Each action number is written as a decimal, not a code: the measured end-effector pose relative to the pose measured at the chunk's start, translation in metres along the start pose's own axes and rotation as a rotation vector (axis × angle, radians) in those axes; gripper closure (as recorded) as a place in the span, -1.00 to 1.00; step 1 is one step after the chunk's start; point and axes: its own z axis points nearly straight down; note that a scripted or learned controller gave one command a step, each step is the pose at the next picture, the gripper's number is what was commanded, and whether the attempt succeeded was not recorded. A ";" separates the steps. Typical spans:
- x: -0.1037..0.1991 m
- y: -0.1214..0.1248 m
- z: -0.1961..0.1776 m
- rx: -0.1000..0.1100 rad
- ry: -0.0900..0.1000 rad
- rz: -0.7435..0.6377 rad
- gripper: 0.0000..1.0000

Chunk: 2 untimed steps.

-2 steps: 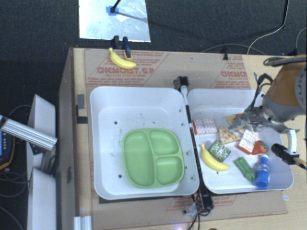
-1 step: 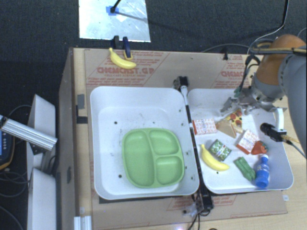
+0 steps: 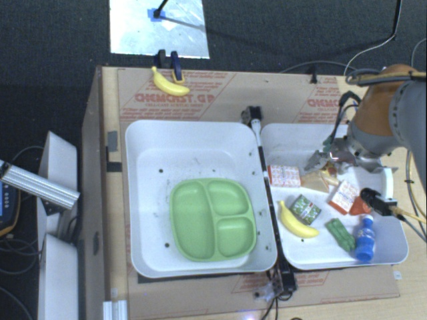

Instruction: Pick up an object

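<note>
Cardboard (image 3: 220, 89) printed "CHEMOIST" underlies two bins: left bin (image 3: 143, 179) holds a green divided plate (image 3: 213, 219); right bin (image 3: 393, 245) holds banana (image 3: 297, 223), cartons, blue bottle (image 3: 364, 238); my gripper (image 3: 328, 160), fingers apart, hangs there

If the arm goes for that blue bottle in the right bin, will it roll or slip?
The small blue plastic bottle lies on its side, so a nudge probably rolls it. Its smooth round body may slip. The green packet beside it looks likely to shift too.
</note>
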 end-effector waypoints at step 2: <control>0.004 -0.040 -0.007 0.000 0.000 0.001 -1.00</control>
